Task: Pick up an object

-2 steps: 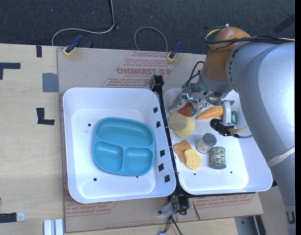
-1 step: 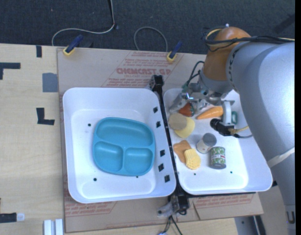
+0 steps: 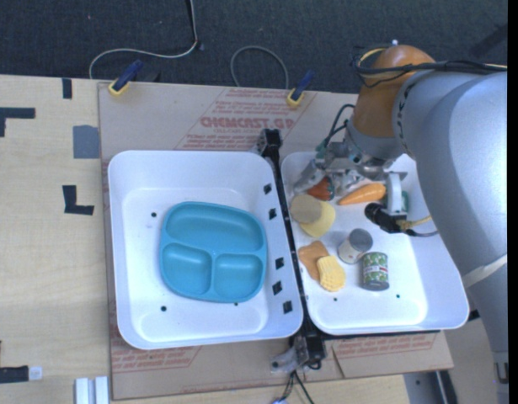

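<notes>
The right bin (image 3: pixel 410 305) holds several small things. My gripper (image 3: pixel 324 175) is low over its back left corner, directly above a red-orange piece (image 3: pixel 320 189). An orange carrot (image 3: pixel 362 194) lies just to its right. A round pale yellow piece (image 3: pixel 313 215) sits in front of the gripper, against the bin's left wall. Nearer the front lie an orange wedge (image 3: pixel 310 255), a yellow ridged piece (image 3: pixel 330 273), a small grey cylinder (image 3: pixel 355 245) and a green can (image 3: pixel 375 270).
The left bin (image 3: pixel 132 310) holds a blue divided plate (image 3: pixel 213 252). A black divider strip (image 3: pixel 280 225) runs between the two bins. The arm's grey body (image 3: pixel 461 167) covers the right bin's back right side.
</notes>
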### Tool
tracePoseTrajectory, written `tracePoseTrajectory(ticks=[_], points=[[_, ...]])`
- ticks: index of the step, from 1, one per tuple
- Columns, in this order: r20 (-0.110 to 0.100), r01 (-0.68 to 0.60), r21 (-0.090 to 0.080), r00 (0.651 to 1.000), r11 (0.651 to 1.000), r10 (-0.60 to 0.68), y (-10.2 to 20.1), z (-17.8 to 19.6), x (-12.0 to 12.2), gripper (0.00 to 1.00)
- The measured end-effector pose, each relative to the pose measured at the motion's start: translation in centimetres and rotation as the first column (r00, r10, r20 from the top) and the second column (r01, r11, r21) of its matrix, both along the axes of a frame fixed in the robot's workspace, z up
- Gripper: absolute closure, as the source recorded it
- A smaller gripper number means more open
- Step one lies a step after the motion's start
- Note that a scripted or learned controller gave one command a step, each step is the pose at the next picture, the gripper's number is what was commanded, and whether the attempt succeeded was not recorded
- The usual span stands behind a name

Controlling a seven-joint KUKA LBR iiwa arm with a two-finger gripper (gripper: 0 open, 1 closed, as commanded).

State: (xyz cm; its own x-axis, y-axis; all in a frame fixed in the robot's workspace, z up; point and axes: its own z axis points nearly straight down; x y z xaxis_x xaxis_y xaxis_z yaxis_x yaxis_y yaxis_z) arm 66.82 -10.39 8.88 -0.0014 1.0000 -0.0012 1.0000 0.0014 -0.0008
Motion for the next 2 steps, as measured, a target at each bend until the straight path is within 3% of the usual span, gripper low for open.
tracePoseTrajectory(ticks=[2], points=[[0.001, 0.001, -0.001, 1.000, 1.000, -0.001, 0.48, -0.33, 0.02, 0.00]])
